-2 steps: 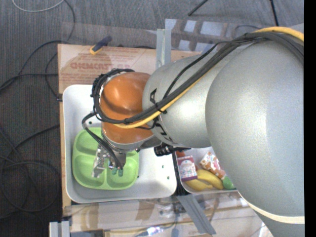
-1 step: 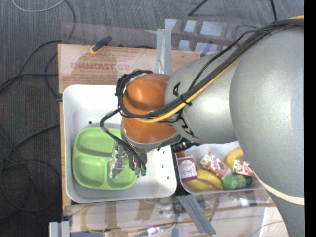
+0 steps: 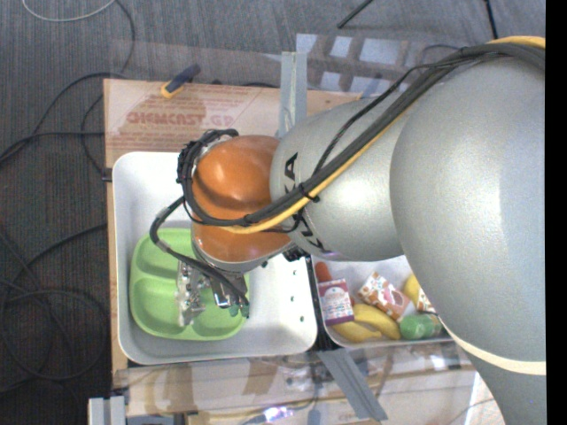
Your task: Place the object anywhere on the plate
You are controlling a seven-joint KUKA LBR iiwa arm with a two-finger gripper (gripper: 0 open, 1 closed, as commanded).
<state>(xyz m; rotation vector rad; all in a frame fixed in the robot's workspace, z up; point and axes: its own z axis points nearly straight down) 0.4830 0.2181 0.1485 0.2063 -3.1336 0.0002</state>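
Observation:
A green divided plate (image 3: 155,282) lies in the lower left part of the left bin (image 3: 142,184). My gripper (image 3: 205,297) hangs below the orange wrist band, right over the plate's right half. Its metal fingers (image 3: 188,301) point down at the plate, and the wrist hides much of them. I see no object clearly between them.
The right bin (image 3: 376,339) holds a small red-labelled bottle (image 3: 335,301), a banana (image 3: 368,328), a red and white packet (image 3: 383,294) and a green fruit (image 3: 416,327). The large grey arm covers most of the right side. Cardboard lies behind the left bin.

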